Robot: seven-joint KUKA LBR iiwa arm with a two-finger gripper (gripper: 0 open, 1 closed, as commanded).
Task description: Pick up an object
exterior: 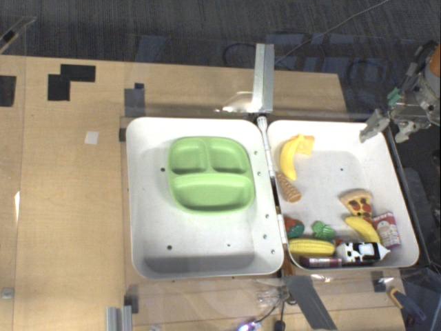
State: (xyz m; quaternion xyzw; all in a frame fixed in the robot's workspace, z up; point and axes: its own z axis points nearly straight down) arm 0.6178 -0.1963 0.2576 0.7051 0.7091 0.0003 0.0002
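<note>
The right bin (331, 171) holds several toy foods. A large yellow banana (293, 156) lies near its back left, with an ice cream cone (288, 187) just below it. A pizza slice (357, 203), a small banana (362, 228) and a red can (386, 229) sit at the right front. Along the front wall lie a corn cob (310, 246), a green broccoli piece (322, 229), a red piece (293, 224) and a black-and-white bottle (362, 252). My gripper (386, 129) hangs over the bin's back right corner, open, with nothing between its fingers.
A green divided plate (210, 173) rests in the left bin (148, 205). A metal post (264, 74) stands behind the wall between the bins. The wooden bench (62, 205) extends to the left.
</note>
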